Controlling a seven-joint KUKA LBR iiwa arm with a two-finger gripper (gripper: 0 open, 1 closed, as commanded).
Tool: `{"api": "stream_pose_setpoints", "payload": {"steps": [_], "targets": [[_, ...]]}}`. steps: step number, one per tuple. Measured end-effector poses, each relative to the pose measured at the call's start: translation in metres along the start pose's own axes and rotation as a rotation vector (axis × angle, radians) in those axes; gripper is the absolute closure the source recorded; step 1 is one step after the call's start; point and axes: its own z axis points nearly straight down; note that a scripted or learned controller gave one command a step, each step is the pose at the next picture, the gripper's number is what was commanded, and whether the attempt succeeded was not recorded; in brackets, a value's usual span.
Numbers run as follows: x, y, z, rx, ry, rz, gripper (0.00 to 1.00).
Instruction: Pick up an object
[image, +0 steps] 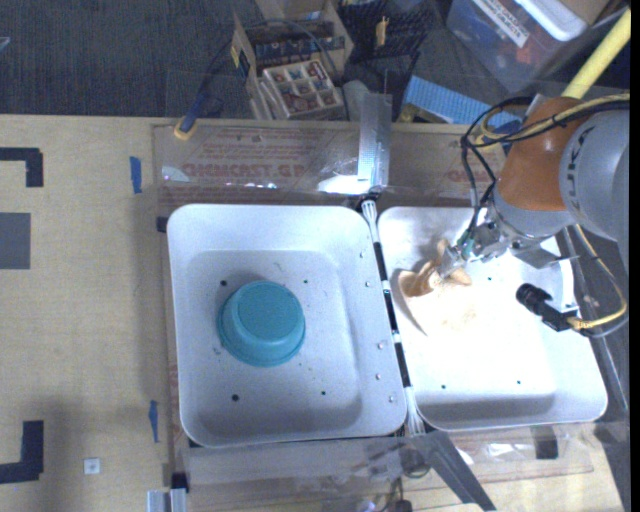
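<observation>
A tan, orange-edged object sits at the left side of the right bin, near the divider. My gripper reaches down from the upper right, and its fingers are shut on the object's right end. The object looks raised a little, with a pale tan shadow on the bin floor just below it. A teal bowl lies upside down in the middle of the left bin, far from the gripper.
The grey arm with its orange band and yellow cables hangs over the right bin's upper right corner. A black fitting juts out over that bin's right side. Boxes and clutter stand behind the bins.
</observation>
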Motion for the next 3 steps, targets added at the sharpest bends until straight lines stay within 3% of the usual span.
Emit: {"api": "stream_pose_setpoints", "payload": {"steps": [1,2,3], "targets": [[0.028,-0.025,-0.002,-0.002,-0.001,-0.399,1.00],[0.074,-0.004,-0.093,0.012,0.006,-0.061,1.00],[0.095,0.042,-0.092,0.012,0.006,-0.113,1.00]]}}
